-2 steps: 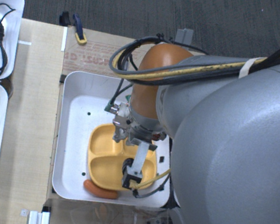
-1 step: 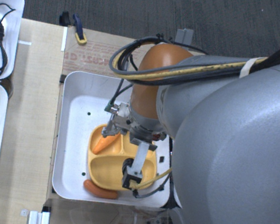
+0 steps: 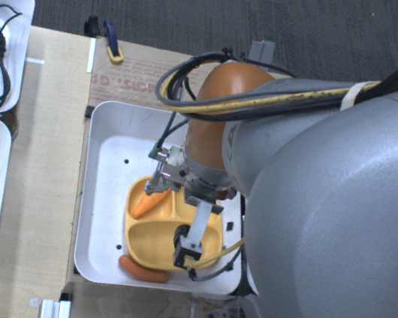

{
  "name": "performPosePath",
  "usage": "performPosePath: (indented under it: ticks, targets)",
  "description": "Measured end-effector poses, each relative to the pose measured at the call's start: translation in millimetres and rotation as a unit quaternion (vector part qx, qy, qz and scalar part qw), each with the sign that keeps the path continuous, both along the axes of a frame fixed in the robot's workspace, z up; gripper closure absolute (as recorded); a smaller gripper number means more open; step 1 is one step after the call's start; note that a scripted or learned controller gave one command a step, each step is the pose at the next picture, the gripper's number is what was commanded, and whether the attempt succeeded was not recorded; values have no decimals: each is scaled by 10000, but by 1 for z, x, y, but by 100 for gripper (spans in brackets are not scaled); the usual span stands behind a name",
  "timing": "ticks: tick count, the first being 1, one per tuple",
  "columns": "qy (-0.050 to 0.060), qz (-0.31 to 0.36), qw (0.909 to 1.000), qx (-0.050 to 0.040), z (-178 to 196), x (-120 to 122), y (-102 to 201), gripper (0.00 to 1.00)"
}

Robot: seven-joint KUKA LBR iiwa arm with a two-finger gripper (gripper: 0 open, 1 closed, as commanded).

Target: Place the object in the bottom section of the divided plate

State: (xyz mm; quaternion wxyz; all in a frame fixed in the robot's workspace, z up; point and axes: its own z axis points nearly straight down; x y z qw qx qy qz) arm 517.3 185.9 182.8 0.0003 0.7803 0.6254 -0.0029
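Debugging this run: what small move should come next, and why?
Probably take the carrot with the hand and lift it slightly. The carrot lies in the upper-left section of the plate, right at the hand, not in the bottom one.

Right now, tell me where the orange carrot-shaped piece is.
In the camera view, the carrot-shaped piece lies in the upper left section of the yellow divided plate, inside the white bin, just below the gripper.
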Motion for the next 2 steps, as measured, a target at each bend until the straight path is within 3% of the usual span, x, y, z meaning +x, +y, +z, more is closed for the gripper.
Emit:
performPosePath:
  ticks: [1,2]
  targets:
    - [0,0,10000,0,0,0,0,0]
    - [-91,-672,9977,64,-83,-35,-22,0]
